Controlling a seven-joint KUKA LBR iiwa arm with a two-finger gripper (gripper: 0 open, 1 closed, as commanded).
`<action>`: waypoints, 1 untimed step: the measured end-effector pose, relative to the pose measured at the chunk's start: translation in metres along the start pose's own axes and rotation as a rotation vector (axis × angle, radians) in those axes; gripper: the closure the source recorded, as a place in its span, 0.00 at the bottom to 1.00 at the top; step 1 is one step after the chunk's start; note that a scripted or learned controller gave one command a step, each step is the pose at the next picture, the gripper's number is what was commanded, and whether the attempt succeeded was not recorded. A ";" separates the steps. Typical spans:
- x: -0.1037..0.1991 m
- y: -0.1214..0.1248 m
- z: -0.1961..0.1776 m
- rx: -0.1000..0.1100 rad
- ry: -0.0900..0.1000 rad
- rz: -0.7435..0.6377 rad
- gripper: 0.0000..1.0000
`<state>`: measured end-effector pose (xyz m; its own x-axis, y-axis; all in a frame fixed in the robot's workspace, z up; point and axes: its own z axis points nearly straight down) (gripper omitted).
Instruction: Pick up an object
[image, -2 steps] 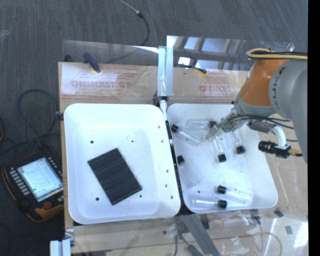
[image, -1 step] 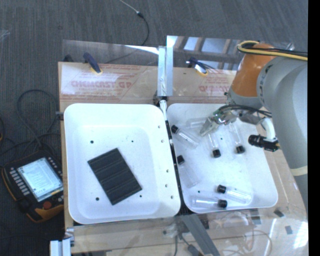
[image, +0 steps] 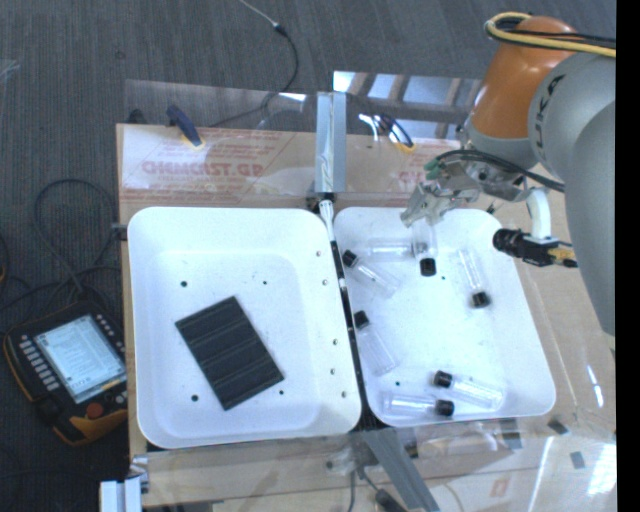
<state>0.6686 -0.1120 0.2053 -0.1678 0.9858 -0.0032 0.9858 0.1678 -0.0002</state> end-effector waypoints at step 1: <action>0.055 0.009 -0.026 0.000 0.002 0.047 1.00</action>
